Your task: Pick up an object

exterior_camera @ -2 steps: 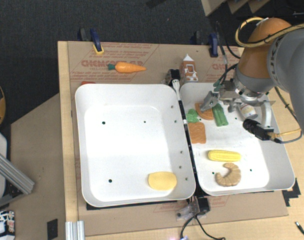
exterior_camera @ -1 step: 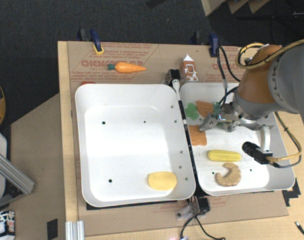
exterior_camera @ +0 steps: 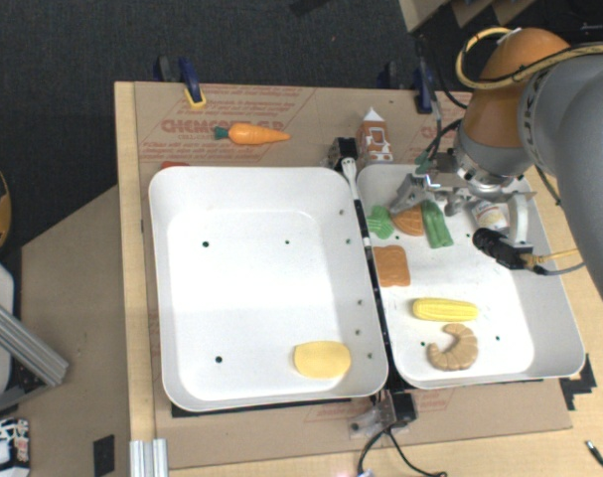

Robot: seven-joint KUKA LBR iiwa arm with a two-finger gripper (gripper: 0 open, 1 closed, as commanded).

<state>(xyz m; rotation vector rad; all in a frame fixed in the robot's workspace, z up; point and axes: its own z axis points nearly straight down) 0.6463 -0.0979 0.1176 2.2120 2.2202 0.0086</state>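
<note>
The gripper (exterior_camera: 427, 205) hangs over the far left part of the right bin (exterior_camera: 539, 356), above green toy pieces (exterior_camera: 437, 225) and an orange round piece (exterior_camera: 410, 224); whether it grips anything cannot be told. A corn cob (exterior_camera: 445, 310) and croissant (exterior_camera: 454, 347) lie nearer; a yellow disc (exterior_camera: 322, 359) sits in the left bin (exterior_camera: 182, 296).

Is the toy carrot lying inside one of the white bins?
No, the carrot lies on the cardboard behind the left bin, outside both bins.

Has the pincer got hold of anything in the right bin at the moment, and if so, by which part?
It cannot be told. The pincer is low over the green toy and an orange piece in the right bin, hiding any contact.
</note>
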